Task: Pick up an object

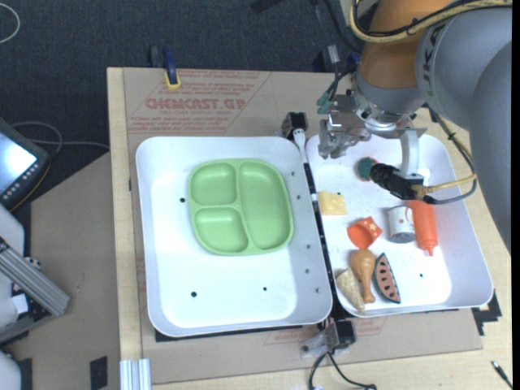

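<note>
My gripper (335, 146) hangs over the far left corner of the right bin (463, 276), above bare white floor. Nothing shows in it. Toward the front lie a yellow cheese slice (331, 203), an orange-red wedge (364, 232), a small silver can (400, 223) and an orange carrot (426, 227). At the bin's front edge a chicken drumstick (363, 271) lies beside a watermelon slice (387, 279). The cheese slice is the nearest of these to the gripper.
The left bin (162, 258) holds a green divided plate (240, 205). A black cylinder with a green tip (383, 175) and a yellow cable hangs from the wrist over the right bin. The ridge between the bins (315, 218) runs just left of the gripper.
</note>
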### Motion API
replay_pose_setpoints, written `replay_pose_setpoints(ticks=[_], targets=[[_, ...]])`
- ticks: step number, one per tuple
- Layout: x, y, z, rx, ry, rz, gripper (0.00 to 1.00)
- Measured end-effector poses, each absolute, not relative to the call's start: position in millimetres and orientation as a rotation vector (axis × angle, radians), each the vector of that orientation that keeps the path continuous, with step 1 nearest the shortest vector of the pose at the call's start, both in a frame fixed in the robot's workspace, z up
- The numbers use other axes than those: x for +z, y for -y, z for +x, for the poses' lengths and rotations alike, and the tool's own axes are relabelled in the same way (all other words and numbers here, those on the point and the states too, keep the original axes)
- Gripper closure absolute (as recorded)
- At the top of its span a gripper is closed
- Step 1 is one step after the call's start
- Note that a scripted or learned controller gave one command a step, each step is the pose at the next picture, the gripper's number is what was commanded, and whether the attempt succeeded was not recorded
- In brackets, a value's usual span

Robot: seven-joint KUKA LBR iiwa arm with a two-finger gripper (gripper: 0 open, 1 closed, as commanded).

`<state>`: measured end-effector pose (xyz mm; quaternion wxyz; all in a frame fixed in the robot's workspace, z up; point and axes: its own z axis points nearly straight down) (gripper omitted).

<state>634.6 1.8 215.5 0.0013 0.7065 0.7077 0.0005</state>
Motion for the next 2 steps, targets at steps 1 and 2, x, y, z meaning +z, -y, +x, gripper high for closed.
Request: replay_pose_setpoints(ticks=[1, 2], targets=[[223.3, -8.9, 623.2, -0.001, -2.223, 2.221, 1.00], [217.8, -7.9, 627.1, -0.002, -2.223, 2.220, 1.00]])
